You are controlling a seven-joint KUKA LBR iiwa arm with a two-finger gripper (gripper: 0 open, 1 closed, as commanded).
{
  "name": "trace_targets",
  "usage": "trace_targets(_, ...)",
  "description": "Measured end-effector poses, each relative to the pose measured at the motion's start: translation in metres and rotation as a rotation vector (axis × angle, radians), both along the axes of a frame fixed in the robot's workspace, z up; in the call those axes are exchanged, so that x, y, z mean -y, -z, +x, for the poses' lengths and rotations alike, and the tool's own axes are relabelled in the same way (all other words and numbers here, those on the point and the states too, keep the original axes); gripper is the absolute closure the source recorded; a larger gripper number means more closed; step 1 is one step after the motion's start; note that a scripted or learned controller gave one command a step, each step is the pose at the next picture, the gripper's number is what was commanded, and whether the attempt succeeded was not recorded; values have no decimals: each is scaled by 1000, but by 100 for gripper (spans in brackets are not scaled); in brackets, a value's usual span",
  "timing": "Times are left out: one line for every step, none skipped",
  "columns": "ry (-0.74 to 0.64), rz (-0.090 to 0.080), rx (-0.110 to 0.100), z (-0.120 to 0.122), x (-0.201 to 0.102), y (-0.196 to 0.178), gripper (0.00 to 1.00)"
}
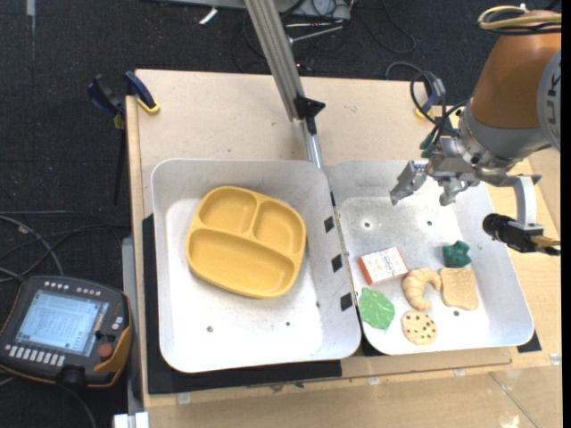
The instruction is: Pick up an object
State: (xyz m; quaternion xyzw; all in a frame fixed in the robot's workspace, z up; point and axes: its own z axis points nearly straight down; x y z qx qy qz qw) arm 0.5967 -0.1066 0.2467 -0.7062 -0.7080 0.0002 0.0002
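Croissant [421,286], cookie [418,327], toast [459,288], carton [383,264], lettuce [376,308], broccoli [457,254] clustered, right bin.

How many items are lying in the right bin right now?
6, clustered near its front: carton, croissant, toast slice, cookie, green leaf, dark green piece. The arm may hide more.

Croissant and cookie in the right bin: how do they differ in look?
The croissant is curved, plain pale tan; the cookie is a flat round disc speckled with dark chips. The croissant is larger and lies farther from the bin's front edge than the cookie. Both lie loose in the right bin, close together.
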Motion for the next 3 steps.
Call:
trace_targets(1, 1, 0, 0, 0, 0, 0)
trace_targets(1, 0, -4, 2, -7, 46, 0)
trace_targets(4, 0, -5, -8, -7, 96, 0)
